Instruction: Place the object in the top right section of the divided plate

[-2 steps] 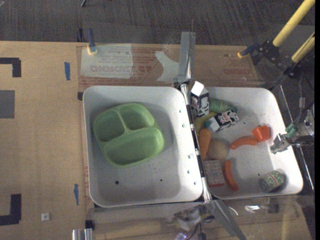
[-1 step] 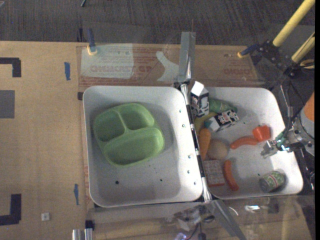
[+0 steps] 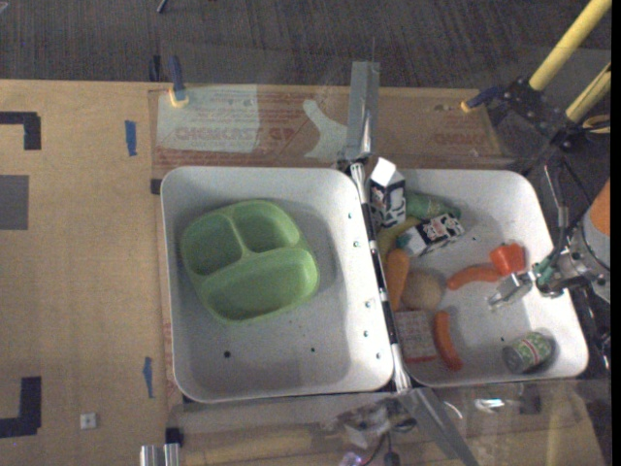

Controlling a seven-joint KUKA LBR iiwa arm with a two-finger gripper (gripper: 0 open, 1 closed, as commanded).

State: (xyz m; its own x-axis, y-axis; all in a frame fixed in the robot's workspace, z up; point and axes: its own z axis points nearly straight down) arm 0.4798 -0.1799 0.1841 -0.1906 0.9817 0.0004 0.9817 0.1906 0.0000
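A wooden counter was seen carrying two shallow white plastic bins side by side. In the left bin a light green divided plastic plate was lying, tilted a little, with two small sections on its far side and one large section on its near side; nothing was seen resting in any of its sections. The right bin was seen to hold the loose things, all of them well apart from the plate: a small white milk carton, a green packet, a black-and-white cow-patterned box, an orange carrot-shaped piece, a round beige ball, a flat checked cracker-like tile, a reddish sausage, a curved orange-red piece, an orange-red cup-like piece and a small green-labelled can. The metallic tool was seen over the right bin, just beside the curved orange-red piece and near the cup-like piece. Whether its fingers were open or closed could not be told, and nothing was seen gripped between them.
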